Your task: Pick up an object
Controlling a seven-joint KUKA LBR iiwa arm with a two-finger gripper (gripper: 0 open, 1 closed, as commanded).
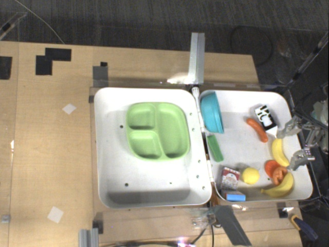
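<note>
Bananas and other small things fill the right bin [241, 94], and you can see the claw [297, 144] at that bin's right edge. Its two fingers stand apart, one at the top and one lower down, with nothing between them. So the claw is let go and holds nothing.

Just beside the claw, near the right edge of the bin, lies a yellow banana [278, 152]. Under it sits an orange toy [274, 171], and a second banana [281, 186] curves along the bin's bottom right corner. A yellow ball [251, 176] and a small red packet [230, 178] lie near the bottom edge, with a little blue block [235, 196] below them. A red sausage [257, 129] and a black and white thing [264, 116] lie nearer the top right corner. A blue bowl [211, 112] leans on the left wall, with a green piece [214, 148] under it.

The left bin [110, 184] holds a green tray [156, 130].

You look to be at the reaching step, and no thing is picked yet. Next, I think, the claw needs to go down over the nearest banana, with one finger on each side, then squeeze and lift. Watch that it does not bump the orange toy or the bin wall.
</note>
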